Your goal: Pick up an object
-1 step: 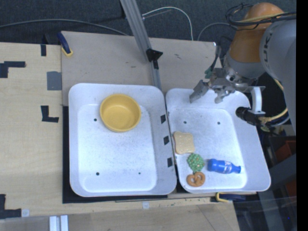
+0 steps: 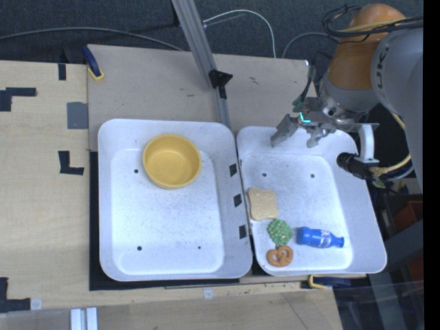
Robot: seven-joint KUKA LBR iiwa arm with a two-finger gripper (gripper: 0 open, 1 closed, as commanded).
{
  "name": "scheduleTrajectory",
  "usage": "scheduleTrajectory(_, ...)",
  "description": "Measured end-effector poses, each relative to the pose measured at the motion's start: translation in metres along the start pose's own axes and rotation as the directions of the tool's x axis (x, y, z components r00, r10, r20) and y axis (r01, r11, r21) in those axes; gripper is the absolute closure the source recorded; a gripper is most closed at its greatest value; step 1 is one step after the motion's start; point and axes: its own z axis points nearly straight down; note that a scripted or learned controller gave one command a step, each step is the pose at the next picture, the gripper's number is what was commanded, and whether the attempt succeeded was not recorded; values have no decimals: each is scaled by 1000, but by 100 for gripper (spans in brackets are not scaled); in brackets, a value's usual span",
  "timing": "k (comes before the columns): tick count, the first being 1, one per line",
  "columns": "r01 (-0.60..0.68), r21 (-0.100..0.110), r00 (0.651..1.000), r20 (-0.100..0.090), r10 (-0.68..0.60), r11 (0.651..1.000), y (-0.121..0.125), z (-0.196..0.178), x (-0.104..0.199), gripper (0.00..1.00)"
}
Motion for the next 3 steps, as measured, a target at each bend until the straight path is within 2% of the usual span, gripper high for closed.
scheduleTrajectory(2,-1,4,1000,1,1,1000,6,94,9,0)
scheduleTrajectory(3,-1,0,1000,2,1,1000,5,125,9,0)
